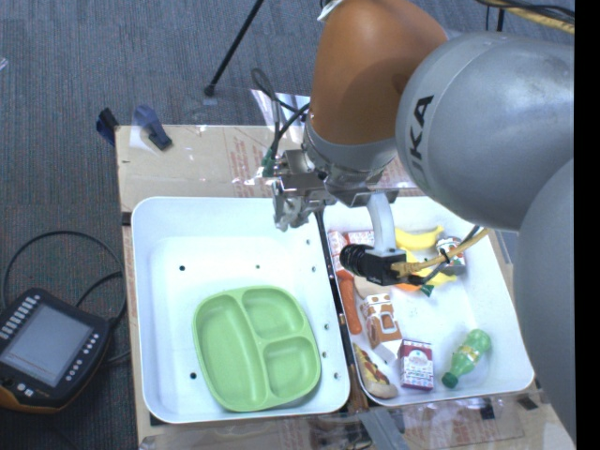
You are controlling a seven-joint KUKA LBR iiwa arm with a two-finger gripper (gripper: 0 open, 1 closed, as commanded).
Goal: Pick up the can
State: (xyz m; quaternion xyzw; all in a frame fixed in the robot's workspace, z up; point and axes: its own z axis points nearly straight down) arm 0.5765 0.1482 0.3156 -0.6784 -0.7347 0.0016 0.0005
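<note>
A desk topped with brown cardboard stands on grey carpet and carries two shallow white bins side by side. A teach pendant with a dark screen lies on the floor at the left, its cable looping behind it. A thin black stand leg crosses the carpet beyond the desk, and a small blue object sits at the desk's far left corner.

My grey arm reaches in from the right, with its orange band bulking above the wrist. My gripper points down at the far rim of the left bin, just beside the divide between the bins. I cannot tell whether it is spread or pressed together, and I see nothing in it.

The left bin holds a green divided plate, lying flat near its front.

The right bin holds a banana, a green bottle lying tilted, a small red box, a toy hot dog, an orange carrot-like stick along the left wall, and a printed carton.

I cannot tell which thing in this clutter is the can, nor which way its long axis runs.
</note>
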